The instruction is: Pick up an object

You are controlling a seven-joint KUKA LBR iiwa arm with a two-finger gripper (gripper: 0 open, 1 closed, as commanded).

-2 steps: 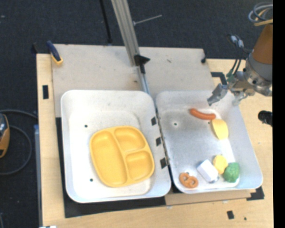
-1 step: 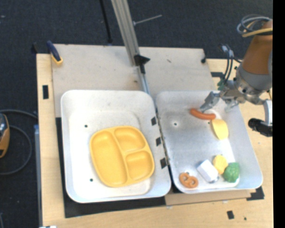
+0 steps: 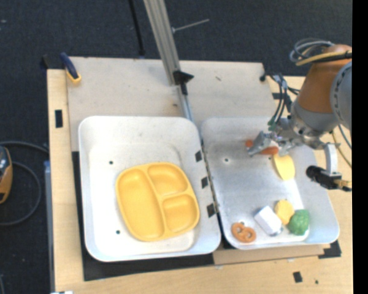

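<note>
My gripper (image 3: pixel 261 146) hangs over the upper middle of the right bin (image 3: pixel 233 182), reaching in from the right. A small orange-red object (image 3: pixel 251 144) shows right at its tip, partly hidden by it; I cannot tell whether it is held. Just below and to the right of the gripper lies a pale yellow piece (image 3: pixel 284 167). Along the bin's front edge lie a brown pretzel (image 3: pixel 243 232), a white block (image 3: pixel 268 220), a small yellow object (image 3: pixel 284 210) and a green object (image 3: pixel 299 222).
The left bin (image 3: pixel 98 139) holds a yellow divided tray (image 3: pixel 157 199). A slanted metal post (image 3: pixel 164 35) rises behind the bins, with its foot between them. Cables hang around the arm's wrist (image 3: pixel 322 97) at the right.
</note>
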